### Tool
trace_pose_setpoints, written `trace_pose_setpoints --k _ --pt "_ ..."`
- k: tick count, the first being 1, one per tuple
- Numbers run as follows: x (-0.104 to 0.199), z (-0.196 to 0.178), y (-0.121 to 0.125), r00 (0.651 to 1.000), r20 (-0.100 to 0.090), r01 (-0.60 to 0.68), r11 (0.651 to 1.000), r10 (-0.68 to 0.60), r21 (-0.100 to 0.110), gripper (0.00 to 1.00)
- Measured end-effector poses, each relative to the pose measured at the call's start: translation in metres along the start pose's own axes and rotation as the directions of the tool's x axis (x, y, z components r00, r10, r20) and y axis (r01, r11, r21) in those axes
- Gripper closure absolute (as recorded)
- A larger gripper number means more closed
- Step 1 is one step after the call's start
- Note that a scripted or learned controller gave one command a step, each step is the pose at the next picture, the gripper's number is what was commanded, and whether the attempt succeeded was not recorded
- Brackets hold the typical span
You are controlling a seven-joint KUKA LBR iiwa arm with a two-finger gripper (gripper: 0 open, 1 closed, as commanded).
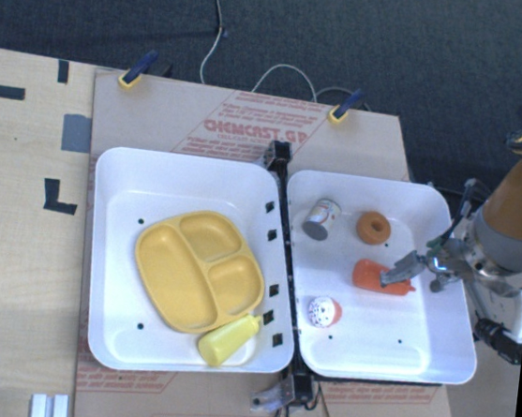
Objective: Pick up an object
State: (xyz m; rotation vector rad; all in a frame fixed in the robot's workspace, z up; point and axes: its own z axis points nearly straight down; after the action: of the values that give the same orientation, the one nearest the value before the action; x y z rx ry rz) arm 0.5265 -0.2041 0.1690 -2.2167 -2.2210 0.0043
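1. The gripper (402, 276) is down in the right bin (440, 362), its grey fingers reaching onto the right end of the orange carrot-shaped toy (371, 275).
2. Open or closed? I can't tell; the fingertips blur into the toy's end, and I can't see the toy sitting between them.
3. The orange toy lies flat on the bin floor, just below the small brown doughnut (373, 228).
4. Left of the doughnut, a grey metal cup (320, 219) lies tipped on its side.
5. Below and left of the orange toy, a little white ball with red marks (323, 311); its pattern is too small to read.
6. Over in the left bin (107, 231): a yellow divided plate (199, 268), with a yellow bottle (227, 338) touching its lower edge.
7. The arm (510, 219) is cut off at the right.
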Motion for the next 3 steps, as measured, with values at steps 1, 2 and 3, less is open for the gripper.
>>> trace_pose_setpoints --k 1,2,3 --pt "0.002 0.045 0.005 1.0 0.0 0.0 1.0 0.0 0.001 0.0" --pt "0.003 0.086 0.005 1.0 0.002 -0.001 1.0 0.001 -0.003 0.0" --pt "0.002 0.073 0.006 1.0 0.005 -0.001 1.0 0.001 -0.007 1.0"
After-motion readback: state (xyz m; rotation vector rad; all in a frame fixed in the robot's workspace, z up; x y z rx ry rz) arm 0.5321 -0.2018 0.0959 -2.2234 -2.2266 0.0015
